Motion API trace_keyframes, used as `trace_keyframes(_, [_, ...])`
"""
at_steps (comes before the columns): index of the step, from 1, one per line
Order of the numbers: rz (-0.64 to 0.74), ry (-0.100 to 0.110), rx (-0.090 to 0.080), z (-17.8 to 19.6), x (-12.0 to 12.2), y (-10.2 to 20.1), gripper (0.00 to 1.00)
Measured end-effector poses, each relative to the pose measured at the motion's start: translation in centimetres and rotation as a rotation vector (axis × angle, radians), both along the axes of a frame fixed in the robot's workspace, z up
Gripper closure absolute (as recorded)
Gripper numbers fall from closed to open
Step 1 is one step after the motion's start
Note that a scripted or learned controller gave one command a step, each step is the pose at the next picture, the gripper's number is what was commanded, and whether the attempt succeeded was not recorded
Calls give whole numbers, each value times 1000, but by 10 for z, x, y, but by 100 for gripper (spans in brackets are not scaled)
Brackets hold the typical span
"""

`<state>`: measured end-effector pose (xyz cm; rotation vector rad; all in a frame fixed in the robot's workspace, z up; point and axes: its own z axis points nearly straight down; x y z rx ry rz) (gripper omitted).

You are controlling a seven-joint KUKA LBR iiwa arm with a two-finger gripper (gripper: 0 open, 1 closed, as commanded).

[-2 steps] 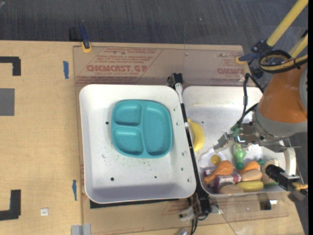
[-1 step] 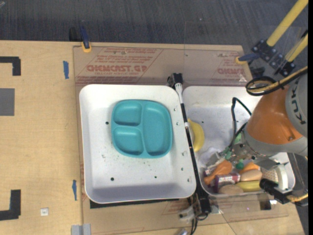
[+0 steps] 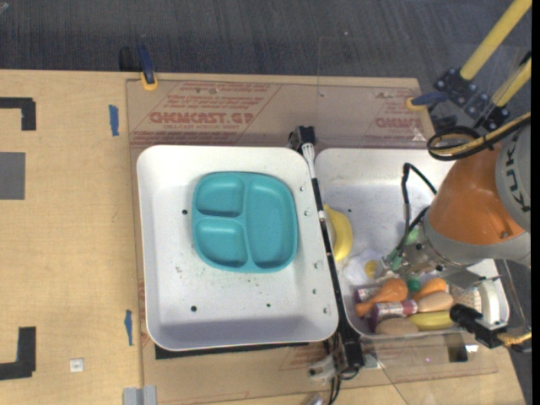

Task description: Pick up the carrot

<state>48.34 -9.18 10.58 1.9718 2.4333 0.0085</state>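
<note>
The carrot (image 3: 390, 292) is an orange piece with a green tip, lying in the pile of toy food near the front of the right bin (image 3: 363, 184). My gripper (image 3: 411, 256) hangs just above and to the right of it, under the arm's orange band (image 3: 472, 205). Wrist and cables hide the gripper's lower part, and I cannot make out contact with the carrot.
A teal divided plate (image 3: 245, 220) lies in the left bin (image 3: 160, 251). In the right bin a yellow banana (image 3: 342, 233) rests by the left wall. Around the carrot sit a maroon piece (image 3: 390, 310), a yellow piece (image 3: 432, 320) and another orange piece (image 3: 434, 300).
</note>
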Motion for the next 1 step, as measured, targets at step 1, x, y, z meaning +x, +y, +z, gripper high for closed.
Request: trace_keyframes(1, [-245, 8, 4, 79, -3, 97, 100])
